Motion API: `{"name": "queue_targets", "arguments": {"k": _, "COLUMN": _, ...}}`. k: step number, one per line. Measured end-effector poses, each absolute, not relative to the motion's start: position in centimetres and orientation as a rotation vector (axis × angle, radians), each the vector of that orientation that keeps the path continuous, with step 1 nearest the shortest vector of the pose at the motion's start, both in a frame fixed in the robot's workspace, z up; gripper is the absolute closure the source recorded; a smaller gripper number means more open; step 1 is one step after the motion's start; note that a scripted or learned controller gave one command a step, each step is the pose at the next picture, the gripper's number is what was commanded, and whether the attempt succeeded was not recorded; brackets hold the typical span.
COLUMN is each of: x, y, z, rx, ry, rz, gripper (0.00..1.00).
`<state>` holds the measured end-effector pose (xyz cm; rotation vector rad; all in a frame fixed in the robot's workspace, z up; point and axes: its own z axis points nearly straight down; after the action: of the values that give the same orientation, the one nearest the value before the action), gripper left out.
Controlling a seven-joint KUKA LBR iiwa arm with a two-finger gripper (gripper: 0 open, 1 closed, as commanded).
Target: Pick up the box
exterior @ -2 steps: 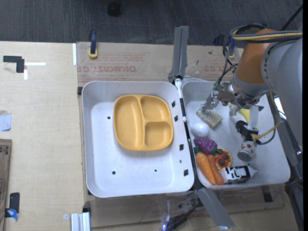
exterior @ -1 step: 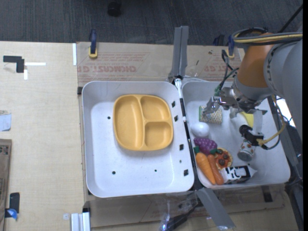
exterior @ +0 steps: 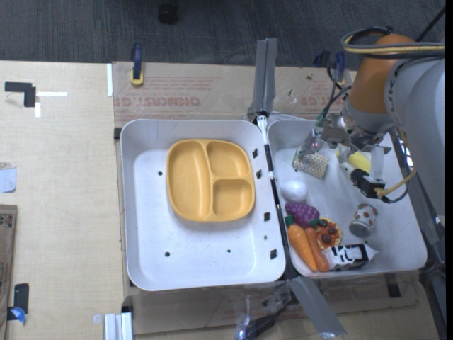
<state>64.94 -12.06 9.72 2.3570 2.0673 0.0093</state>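
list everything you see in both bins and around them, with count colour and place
plate: 1, yellow, three compartments, left bin
box: 1, speckled beige, right bin rear, under the claw
egg: 1, white, right bin, left side
grapes: 1 bunch, purple, below the egg
carrot: 1, orange, right bin front
pizza slice: 1, orange-red, beside the carrot
carton: 1, black and white, front
can: 1, white patterned, right of centre
banana: 1, yellow, rear
clamps: 2, blue, bench rear
arm: 1, grey with orange band, right
claw: 1, dark, at the box

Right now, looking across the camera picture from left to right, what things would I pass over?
Yellow divided plate → white egg → speckled box at the gripper → small patterned cup. The grapes, carrot and pizza slice overlap, so I leave them out.
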Motion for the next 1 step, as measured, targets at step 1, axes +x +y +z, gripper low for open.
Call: {"name": "queue_targets", "arguments": {"k": 1, "x": 62.76, "y": -12.55, "z": 9.73, "rx": 2.377, "ry": 2.043, "rz": 0.01, "gripper": 0.0}}
